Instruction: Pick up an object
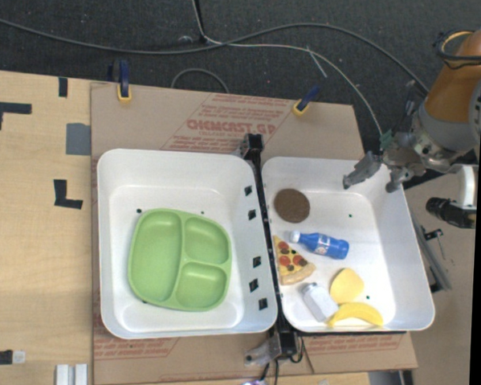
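My gripper (376, 174) hangs over the far right rim of the right bin (405, 236), its two grey fingers spread open and holding nothing. In that bin lie a brown round cookie (291, 205), a blue bottle (321, 245) on its side, a pizza slice (291, 261), a yellow chip-like piece (347, 284), a banana (356, 316) and a small grey-white object (317, 301). All of these sit below and left of the gripper, well apart from it.
The left bin (110, 221) holds a green divided plate (180, 259). Both bins rest on a cardboard sheet (220, 122) held by blue-yellow clamps (122, 81). Cables run across the dark floor behind. The arm's orange band (459, 78) is at upper right.
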`<state>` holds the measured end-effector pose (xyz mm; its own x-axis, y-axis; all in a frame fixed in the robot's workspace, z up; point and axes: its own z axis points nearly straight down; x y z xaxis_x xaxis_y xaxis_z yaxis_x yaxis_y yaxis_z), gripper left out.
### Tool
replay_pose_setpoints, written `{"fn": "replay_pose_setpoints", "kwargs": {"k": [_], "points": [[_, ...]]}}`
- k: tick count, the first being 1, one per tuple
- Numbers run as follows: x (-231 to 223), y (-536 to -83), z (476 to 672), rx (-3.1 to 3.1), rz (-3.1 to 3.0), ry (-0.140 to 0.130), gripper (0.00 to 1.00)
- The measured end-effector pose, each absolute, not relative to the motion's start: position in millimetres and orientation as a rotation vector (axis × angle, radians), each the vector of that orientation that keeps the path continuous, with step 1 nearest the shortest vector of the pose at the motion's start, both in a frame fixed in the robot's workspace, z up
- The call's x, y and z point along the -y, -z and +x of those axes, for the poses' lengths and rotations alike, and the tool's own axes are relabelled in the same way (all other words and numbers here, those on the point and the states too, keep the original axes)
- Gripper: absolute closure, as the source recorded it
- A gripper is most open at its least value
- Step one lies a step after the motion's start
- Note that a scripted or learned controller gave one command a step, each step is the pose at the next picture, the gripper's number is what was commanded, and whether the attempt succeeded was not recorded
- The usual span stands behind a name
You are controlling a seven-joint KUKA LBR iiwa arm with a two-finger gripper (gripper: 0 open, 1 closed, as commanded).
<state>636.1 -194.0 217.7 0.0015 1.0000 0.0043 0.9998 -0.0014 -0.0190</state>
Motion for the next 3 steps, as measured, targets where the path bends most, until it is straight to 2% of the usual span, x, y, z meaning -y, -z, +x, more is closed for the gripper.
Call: {"fn": "replay_pose_setpoints", "kwargs": {"k": [1,3], "points": [[194,-224,638.5,2.218,-2.214,-0.007,0.00],[197,-108,628.2,2.218,-2.216,-0.008,0.00]]}}
